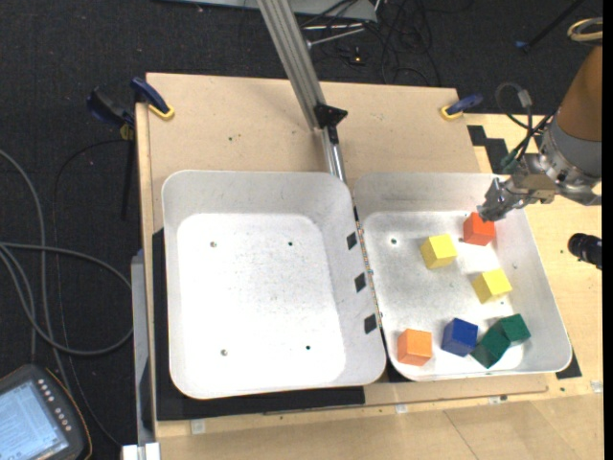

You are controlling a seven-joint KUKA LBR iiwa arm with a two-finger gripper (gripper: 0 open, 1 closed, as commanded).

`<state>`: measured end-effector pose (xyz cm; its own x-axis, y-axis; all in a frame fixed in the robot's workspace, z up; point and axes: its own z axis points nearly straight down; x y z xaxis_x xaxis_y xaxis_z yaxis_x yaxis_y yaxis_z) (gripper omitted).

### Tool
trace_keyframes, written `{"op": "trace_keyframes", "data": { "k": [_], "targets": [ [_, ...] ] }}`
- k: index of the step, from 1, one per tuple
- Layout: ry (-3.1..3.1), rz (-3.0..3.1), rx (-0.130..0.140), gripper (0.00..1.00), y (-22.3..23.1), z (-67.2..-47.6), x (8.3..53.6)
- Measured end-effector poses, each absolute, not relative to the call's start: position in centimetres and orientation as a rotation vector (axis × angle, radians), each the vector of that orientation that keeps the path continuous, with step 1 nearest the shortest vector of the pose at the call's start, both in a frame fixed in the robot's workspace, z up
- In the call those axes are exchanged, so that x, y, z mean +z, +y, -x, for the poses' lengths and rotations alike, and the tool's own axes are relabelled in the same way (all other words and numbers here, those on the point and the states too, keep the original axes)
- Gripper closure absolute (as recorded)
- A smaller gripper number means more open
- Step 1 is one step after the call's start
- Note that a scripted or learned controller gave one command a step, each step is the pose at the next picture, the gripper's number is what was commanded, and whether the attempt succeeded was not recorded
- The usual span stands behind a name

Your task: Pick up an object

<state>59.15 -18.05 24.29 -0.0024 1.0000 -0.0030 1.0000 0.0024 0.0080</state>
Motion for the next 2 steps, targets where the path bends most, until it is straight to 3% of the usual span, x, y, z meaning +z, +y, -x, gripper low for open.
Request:
{"op": "trace_keyframes", "data": {
  "k": [1,2],
  "targets": [
    [2.231,-2.213,0.002,1.0,-11.9,-59.0,24.2],
    [2.23,-2.212,0.003,1.0,-7.3,-60.3,24.4]
  ]
}}
